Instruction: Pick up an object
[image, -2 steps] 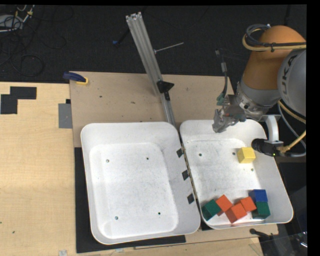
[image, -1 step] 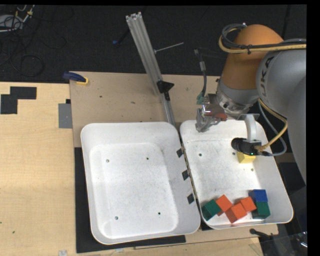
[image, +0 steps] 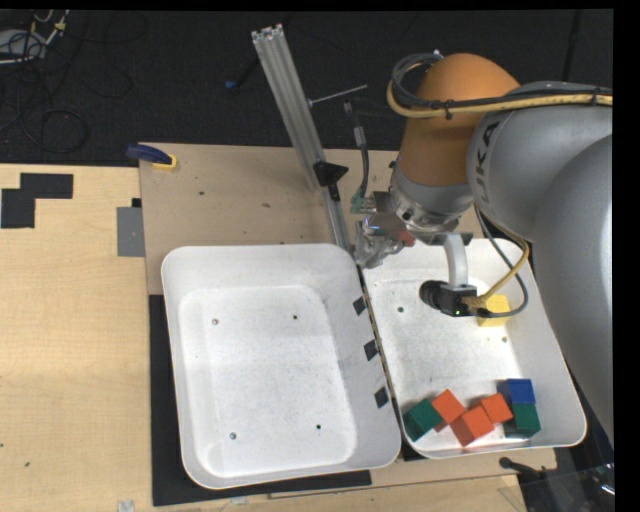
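Blocks lie huddled in the right bin, down at its 5 o'clock corner against the near rim. A green block sits at the cluster's 9 o'clock end. Orange blocks come next. A blue block rests at 2 o'clock, with a second green block just beside it at its 6 o'clock. They touch or nearly touch one another.

The gripper hangs over the same bin's 11 o'clock corner, close to the seam between the two bins and well apart from the cluster. From this angle I cannot tell whether it is spread or pressed together, and nothing shows in its grasp. The left bin lies at 9 o'clock from the gripper. A metal rail slants away toward 12 o'clock.
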